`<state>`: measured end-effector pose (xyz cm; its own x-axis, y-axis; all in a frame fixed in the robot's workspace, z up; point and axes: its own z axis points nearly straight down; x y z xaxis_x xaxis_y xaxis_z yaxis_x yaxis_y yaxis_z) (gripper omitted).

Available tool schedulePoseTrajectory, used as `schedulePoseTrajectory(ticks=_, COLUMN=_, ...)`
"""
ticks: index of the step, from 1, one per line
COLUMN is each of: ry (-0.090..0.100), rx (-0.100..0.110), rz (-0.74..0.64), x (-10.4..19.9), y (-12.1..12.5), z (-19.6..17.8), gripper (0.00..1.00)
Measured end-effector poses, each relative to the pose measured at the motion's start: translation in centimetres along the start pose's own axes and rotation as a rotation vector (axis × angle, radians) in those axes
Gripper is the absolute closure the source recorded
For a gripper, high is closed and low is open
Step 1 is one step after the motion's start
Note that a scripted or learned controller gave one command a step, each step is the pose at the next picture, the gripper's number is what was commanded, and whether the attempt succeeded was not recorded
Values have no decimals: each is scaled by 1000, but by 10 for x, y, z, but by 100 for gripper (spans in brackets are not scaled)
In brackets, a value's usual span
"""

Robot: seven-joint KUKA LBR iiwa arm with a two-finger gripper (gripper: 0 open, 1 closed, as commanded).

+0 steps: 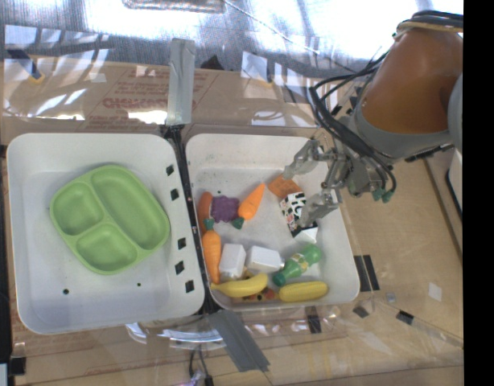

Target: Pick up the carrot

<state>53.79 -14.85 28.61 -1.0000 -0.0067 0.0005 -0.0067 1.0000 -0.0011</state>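
Above the right bin's point(337, 240) far side, the gripper point(315, 183) hovers, fingers apart (nothing between them); it should center over the carrot point(250, 203) before descending.

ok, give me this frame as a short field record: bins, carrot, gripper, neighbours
left bin: holds a green divided plate
right bin: holds the toy food
carrot: lies tilted near the bin's middle, green top toward lower left, beside a purple piece
second carrot: lies along the bin's left wall
gripper: open, above the right side of the right bin, fingers around nothing
near gripper: black-and-white carton
front edge: two bananas
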Motion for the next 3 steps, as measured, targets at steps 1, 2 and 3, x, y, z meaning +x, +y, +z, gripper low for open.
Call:
schedulePoseTrajectory(ticks=1, ry=-14, rx=2, rz=-37, x=-17, y=10, z=173, gripper=0)
schedulePoseTrajectory(ticks=2, ry=-3, rx=0, rz=-59, x=-64, y=-20, z=190, gripper=0)
schedulePoseTrajectory(ticks=3, ry=-6, rx=0, rz=-69, x=-66, y=-17, z=179, gripper=100)
